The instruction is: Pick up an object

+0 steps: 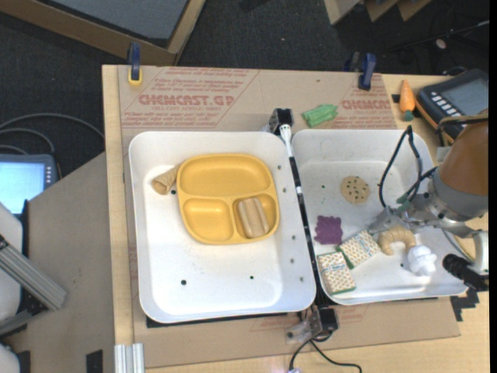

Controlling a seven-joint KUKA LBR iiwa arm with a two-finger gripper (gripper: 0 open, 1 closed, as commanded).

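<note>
1. Nearest to the camera, in the right bin (435,289), two patterned green-and-white packets lie by the front wall. One packet (335,271) is at the front left corner with its long axis running front to back; the other packet (359,249) is just beside it, turned slantwise, its long axis going up toward the right.
2. A white crumpled item (422,261) lies at the front right of the same bin.
3. A beige curved piece (394,240) lies between the slanted packet and the white item. The gripper (396,225) is low over it, just above or touching; I cannot tell how far it is open or whether it grips anything.
4. A purple piece (329,229) lies near the bin's left wall.
5. Farther back is a round cookie (356,189), apart from the others.
6. In the left bin (155,286) a yellow divided tray (225,179) holds a tan block (251,217) in its right small compartment, long axis front to back. A tan piece (164,181) touches the tray's left edge.
7. Beyond the bins, a green object (320,116) lies on the board.
</note>
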